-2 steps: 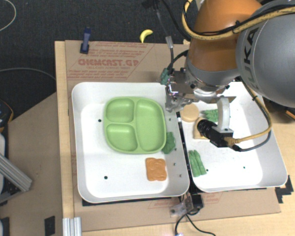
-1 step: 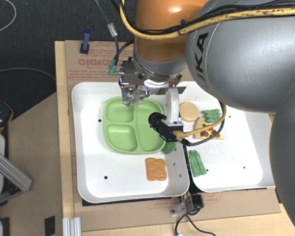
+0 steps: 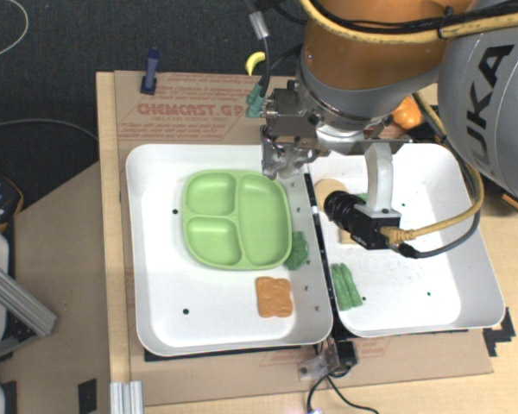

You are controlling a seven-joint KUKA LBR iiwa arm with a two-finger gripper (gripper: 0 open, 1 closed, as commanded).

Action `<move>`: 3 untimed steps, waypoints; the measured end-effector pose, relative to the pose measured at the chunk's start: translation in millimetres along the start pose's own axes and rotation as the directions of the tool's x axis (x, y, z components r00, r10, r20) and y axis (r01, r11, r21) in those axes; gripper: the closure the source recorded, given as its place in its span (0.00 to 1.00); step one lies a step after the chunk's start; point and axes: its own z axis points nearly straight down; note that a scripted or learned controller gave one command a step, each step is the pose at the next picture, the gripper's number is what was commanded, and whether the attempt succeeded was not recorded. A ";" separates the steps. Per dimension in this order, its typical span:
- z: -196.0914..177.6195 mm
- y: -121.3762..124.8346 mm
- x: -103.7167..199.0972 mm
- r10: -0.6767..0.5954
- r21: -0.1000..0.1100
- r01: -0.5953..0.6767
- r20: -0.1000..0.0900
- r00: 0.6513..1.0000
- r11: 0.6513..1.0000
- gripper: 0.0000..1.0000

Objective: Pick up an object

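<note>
A light green divided plate (image 3: 237, 218) lies in the left bin (image 3: 155, 257). An orange waffle-shaped piece (image 3: 274, 297) sits below the plate, and a small dark green piece (image 3: 298, 250) rests against the plate's right edge. In the right bin (image 3: 449, 266), a green pod-like piece (image 3: 346, 285) lies near the left wall, and a tan object (image 3: 330, 186) is partly hidden by the arm. My gripper (image 3: 281, 164) hangs over the plate's top right corner, close to the wall between the bins. Nothing is visibly held.
The arm's orange band and grey wrist cover the top of the right bin. A black camera and cable (image 3: 363, 218) hang from the wrist over the right bin. An orange object (image 3: 406, 113) peeks out behind the arm. A blue clip (image 3: 149, 72) lies on the cardboard.
</note>
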 end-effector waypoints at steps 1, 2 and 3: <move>67.4 -27.2 -17.0 0.002 0.017 -0.002 0.006 1.000 1.000 1.00; 53.3 -24.8 -15.4 -0.001 0.006 0.001 0.003 1.000 1.000 1.00; -32.5 37.8 60.5 -0.007 -0.007 0.007 -0.003 1.000 1.000 1.00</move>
